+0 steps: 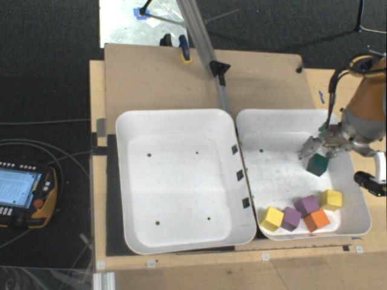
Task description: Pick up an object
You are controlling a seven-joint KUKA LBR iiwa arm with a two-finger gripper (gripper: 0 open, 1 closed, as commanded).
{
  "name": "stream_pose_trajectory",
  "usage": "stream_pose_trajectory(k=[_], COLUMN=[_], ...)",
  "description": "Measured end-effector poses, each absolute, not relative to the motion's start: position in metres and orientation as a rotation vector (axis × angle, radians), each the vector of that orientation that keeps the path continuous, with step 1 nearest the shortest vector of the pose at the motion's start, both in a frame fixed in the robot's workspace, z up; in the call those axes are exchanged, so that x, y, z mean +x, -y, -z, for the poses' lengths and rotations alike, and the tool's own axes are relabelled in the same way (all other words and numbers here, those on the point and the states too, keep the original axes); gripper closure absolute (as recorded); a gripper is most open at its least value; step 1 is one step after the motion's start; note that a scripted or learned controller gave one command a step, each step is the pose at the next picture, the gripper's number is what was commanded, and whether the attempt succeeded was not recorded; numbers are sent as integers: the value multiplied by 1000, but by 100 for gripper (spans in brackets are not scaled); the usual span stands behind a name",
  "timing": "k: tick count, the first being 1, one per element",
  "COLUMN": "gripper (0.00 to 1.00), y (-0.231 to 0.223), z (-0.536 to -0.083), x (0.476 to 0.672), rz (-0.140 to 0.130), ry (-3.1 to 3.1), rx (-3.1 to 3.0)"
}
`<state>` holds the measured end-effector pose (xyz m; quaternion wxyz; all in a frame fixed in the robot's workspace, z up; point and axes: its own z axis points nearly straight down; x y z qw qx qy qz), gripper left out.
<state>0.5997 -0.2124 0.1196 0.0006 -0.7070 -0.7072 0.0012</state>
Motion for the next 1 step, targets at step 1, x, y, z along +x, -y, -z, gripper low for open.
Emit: stream_pose_trajectory(k=[1], gripper=[0], y=[214], z=[-138], x=[653], rz=[7], ry=[2235], rx=[-2220])
